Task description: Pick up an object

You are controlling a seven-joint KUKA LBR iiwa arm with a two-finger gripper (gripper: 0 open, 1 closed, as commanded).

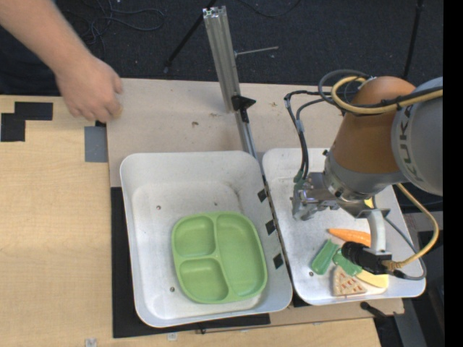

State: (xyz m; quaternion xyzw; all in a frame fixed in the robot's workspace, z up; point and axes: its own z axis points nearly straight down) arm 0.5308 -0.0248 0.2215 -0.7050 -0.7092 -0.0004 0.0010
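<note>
Carrot (349, 235) lies in right bin (289, 266) on wooden bench (51, 223).

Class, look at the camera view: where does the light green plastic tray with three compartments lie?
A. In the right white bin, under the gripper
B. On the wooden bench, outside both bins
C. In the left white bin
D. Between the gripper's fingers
C: the light green plastic tray with three compartments lies flat inside the left white bin, apart from the gripper over the right white bin.
</note>
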